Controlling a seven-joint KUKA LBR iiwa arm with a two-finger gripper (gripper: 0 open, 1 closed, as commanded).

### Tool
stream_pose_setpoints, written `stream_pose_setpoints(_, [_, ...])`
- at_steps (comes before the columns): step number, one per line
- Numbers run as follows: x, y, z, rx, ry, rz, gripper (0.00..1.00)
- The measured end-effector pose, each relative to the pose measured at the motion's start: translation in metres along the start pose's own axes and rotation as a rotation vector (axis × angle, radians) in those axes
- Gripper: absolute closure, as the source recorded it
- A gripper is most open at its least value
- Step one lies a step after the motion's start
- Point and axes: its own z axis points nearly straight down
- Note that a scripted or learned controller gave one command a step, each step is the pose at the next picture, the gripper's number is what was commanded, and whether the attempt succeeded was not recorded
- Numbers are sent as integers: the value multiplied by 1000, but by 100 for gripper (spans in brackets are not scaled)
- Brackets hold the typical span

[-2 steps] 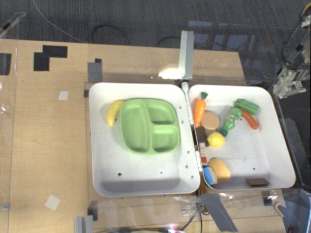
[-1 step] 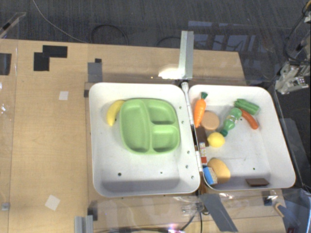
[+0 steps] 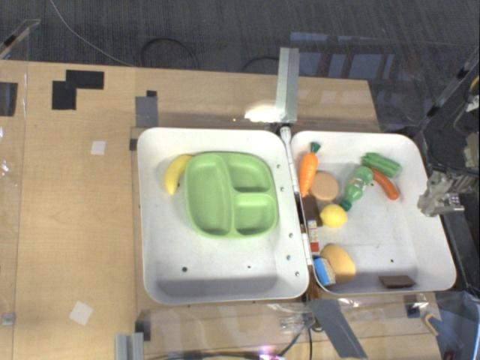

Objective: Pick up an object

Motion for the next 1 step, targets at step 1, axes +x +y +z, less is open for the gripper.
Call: stream_pose_setpoints(1, [-119,28,-21,0,-8,-160,100])
